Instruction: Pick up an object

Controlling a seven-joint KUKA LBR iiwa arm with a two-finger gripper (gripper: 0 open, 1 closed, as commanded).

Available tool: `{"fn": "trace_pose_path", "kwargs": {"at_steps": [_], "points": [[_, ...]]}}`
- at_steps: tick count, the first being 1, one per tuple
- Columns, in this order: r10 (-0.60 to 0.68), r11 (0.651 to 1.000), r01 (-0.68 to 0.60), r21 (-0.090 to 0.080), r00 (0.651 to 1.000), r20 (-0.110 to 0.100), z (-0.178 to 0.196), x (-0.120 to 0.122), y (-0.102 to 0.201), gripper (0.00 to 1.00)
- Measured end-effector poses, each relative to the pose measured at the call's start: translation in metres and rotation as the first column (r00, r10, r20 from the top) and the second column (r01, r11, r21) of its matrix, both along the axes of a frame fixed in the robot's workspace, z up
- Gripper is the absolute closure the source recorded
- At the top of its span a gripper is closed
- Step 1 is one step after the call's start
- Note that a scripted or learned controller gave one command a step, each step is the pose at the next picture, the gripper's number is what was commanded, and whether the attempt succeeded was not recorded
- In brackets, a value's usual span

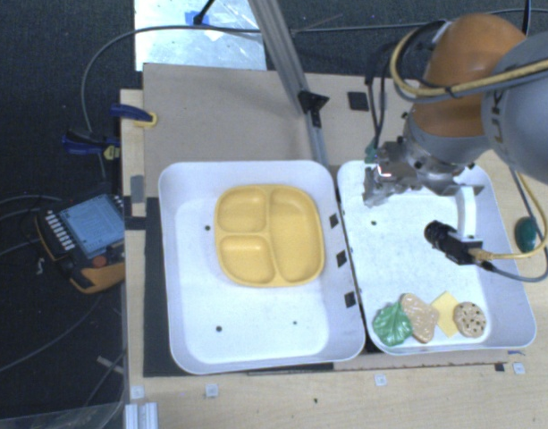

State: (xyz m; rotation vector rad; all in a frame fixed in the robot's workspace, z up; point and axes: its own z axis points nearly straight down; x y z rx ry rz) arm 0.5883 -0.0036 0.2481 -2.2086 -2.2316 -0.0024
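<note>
Floor clutter: at 9 o'clock of the view, off the bench, a blue-faced handheld unit (pixel 86 226) lies among black cables.
Clamps: blue and yellow clamps (pixel 122 119) grip the bench edge at about 10 o'clock.
Bench: a tan board (pixel 220 114) carries both bins.
Left bin (pixel 193 329): shallow and white, with a few small dark holes in its floor.
Yellow tray (pixel 269 235): a three-part divided plate resting flat in the upper middle of the left bin, toward 12 o'clock of that bin.
Metal pole (pixel 287 52): slants down from 12 o'clock of the view to the gap between the bins.
Right bin (pixel 390 248): white, touching the left bin along its side.
Toy foods: grouped at 6 o'clock of the right bin, lying close together or overlapping.
Green leaf (pixel 392 323): leftmost of the group.
Tan bread-like piece (pixel 421 315): just right of the leaf, overlapping it.
Yellow cheese slice (pixel 446 311): partly under the bread piece.
Round cookie (pixel 469 319): rightmost, beside the cheese.
Gripper (pixel 381 181): hangs over 11 o'clock of the right bin, well apart from the foods.
Fingers: I cannot tell how they stand, as the wrist hardware blurs them.
Arm (pixel 470 61): grey with an orange band, entering from 2 o'clock.
Black fitting (pixel 443 238): on a cable at the bin's 3 o'clock side, possibly a connector.
</note>
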Motion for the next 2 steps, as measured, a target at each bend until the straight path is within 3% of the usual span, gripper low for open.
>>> {"fn": "trace_pose_path", "kwargs": {"at_steps": [2], "points": [[-0.001,1.000,0.001,-0.001,1.000,-0.001,-0.016,-0.032,0.088,1.00]]}}
